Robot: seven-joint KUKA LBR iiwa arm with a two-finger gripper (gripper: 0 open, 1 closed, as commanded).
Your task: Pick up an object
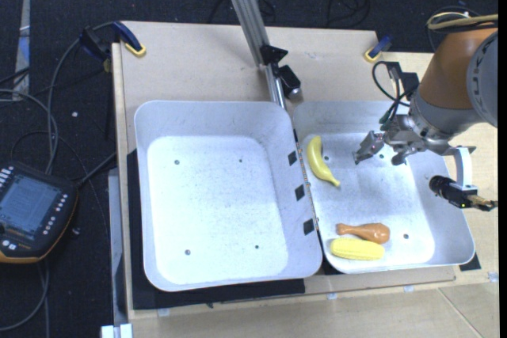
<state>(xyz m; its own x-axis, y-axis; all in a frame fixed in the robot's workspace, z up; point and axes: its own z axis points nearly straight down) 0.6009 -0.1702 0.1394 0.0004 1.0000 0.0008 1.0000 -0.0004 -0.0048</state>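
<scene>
In the right bin (420, 249) lie three toy foods. A yellow banana (320, 161) rests near the bin's left wall. At the front, a brown chicken drumstick (365, 231) sits just behind a yellow corn cob (356, 249). My gripper (381, 152) hangs above the bin's back part, to the right of the banana, with its two fingers spread apart and nothing between them. It is open.
The left bin (214, 194) stands beside the right one, sharing a black-clipped divider (303, 186). A slanted metal pole (249, 12) rises behind the bins. Clamps sit at the bench's back corners; a teach pendant (28, 210) lies on the floor left.
</scene>
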